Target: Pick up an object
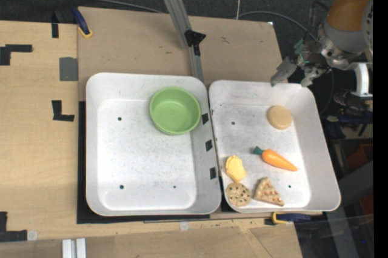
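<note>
Nearest the camera, at the near edge of the right bin (pixel 315 129), a round cookie (pixel 237 194) and a pizza wedge (pixel 267 192) were seen lying just beside each other, with a yellow piece (pixel 235 168) touching or almost touching the cookie's far side. A toy carrot (pixel 276 158) lay slightly farther back, and a tan disc (pixel 279 117) lay alone toward the far right of that bin. A green bowl (pixel 175 110) was seen in the far part of the left bin (pixel 103 148). The gripper (pixel 295 72) was held above the right bin's far rim, apart from every object; its jaws appeared spread and nothing was gripped between them. No object had yet been lifted. The tan disc was judged the best target, being closest to the gripper and well clear of its neighbours. A clean grasp would be favoured if the jaws were centred over it, lowered straight down and closed across its width.
</note>
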Motion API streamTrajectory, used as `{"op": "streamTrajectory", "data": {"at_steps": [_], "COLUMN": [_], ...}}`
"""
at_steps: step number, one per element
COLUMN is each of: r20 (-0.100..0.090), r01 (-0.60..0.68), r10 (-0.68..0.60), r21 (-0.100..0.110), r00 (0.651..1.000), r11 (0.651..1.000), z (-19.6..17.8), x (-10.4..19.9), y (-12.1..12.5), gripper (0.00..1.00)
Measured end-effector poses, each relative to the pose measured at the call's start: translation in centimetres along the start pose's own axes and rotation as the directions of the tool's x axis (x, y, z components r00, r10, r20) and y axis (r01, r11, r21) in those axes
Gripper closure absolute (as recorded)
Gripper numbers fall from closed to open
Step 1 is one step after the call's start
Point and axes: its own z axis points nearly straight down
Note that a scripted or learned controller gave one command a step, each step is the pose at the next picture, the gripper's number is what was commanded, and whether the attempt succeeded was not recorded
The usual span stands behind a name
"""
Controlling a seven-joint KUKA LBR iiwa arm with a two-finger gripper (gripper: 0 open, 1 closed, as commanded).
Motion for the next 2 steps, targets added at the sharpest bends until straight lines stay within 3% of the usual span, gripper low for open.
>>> {"op": "streamTrajectory", "data": {"at_steps": [1, 2], "r20": [0.001, 0.000], "r01": [0.000, -0.001], "r10": [0.000, 0.001], "r21": [0.001, 0.004], "r00": [1.000, 1.000], "r11": [1.000, 1.000], "z": [0.0, 4.4], "x": [0.0, 0.2], "y": [0.0, -0.3], "gripper": [0.00, 0.00]}}
